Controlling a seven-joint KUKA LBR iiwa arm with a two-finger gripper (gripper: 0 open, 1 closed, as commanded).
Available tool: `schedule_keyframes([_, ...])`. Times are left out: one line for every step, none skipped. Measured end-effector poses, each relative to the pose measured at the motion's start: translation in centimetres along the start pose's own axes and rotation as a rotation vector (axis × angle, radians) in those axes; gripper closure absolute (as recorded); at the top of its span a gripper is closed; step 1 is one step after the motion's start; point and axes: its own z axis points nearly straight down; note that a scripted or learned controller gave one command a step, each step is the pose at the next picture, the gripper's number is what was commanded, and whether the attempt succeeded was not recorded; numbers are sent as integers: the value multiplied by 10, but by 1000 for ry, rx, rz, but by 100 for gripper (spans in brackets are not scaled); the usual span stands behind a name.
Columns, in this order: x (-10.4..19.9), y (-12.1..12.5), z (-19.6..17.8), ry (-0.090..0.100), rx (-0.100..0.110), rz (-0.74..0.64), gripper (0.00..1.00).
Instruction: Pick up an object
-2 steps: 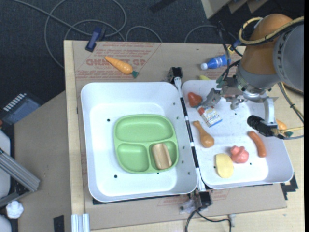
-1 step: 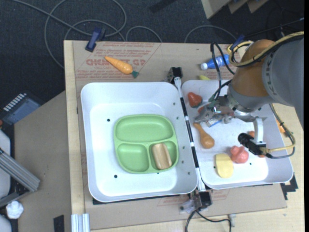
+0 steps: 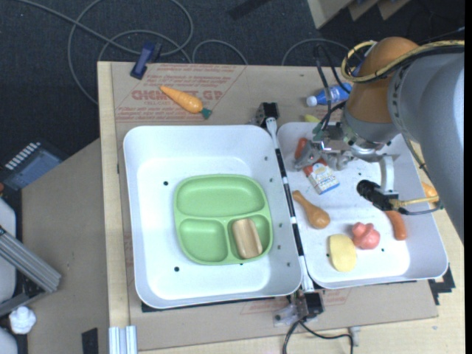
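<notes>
While the tool (image 3: pixel 324 152) hovers low over the right bin (image 3: pixel 424 260), whether it grips anything cannot be told; a small white carton (image 3: pixel 322 179) lies just beneath it, beside a tan pear-shaped toy (image 3: pixel 312 209).

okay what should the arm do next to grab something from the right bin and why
Probably lower a little onto the small carton. The gripper hangs just above it in the right bin, nothing shows between its fingers, and the carton lies apart from the other toys.
</notes>
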Motion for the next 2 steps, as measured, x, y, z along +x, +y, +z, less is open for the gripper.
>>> schedule_keyframes([3, 19, 0, -1, -2, -1, 0])
schedule_keyframes([1, 25, 0, -1, -2, -1, 0])
